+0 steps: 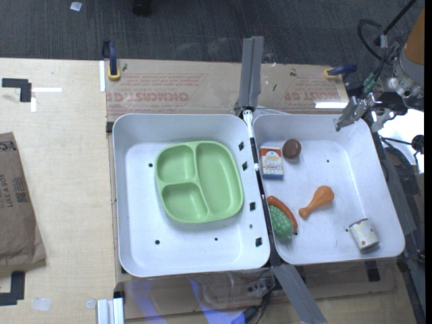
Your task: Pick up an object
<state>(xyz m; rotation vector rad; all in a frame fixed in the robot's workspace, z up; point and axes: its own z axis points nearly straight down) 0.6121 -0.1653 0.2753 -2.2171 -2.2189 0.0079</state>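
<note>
Camera view: the gripper (351,115), jaws parted and empty, hovers over the right bin's (337,248) far corner. The toy drumstick (317,202) (likely light, rigid, slick plastic) looks easiest taken across its narrow shank

You've got two white bins: the left bin (128,201) and the right bin (337,174). One green divided plate (200,180), one small box (271,162), one brown ball (291,148), one drumstick (317,202), one carrot (281,208), one green veggie (281,224), one can (364,234).
</note>
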